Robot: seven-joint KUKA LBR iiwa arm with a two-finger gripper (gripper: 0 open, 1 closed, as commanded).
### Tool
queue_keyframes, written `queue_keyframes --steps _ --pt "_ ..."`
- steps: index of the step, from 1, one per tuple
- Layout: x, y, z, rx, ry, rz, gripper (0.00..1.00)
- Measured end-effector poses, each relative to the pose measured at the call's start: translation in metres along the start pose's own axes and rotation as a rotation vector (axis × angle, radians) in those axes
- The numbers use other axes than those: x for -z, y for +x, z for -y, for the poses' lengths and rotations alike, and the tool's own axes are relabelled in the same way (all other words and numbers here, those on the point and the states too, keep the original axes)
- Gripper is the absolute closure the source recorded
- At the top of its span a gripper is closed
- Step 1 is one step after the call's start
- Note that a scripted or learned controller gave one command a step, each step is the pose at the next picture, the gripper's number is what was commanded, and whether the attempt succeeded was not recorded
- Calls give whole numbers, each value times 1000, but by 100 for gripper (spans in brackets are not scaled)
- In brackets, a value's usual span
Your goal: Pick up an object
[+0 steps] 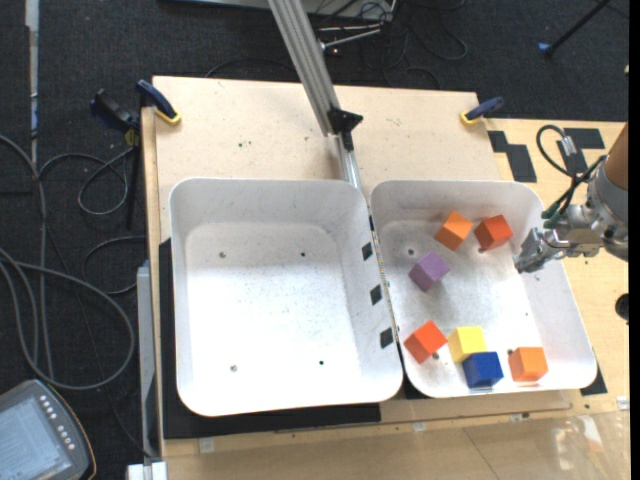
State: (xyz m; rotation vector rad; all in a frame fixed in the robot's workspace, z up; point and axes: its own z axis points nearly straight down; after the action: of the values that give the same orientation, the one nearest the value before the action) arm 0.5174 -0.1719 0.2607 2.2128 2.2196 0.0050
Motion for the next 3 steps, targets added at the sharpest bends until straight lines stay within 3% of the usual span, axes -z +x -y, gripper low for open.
queue_keyframes --steps 3 --pt "-30 137 -65 4 6 -4 100"
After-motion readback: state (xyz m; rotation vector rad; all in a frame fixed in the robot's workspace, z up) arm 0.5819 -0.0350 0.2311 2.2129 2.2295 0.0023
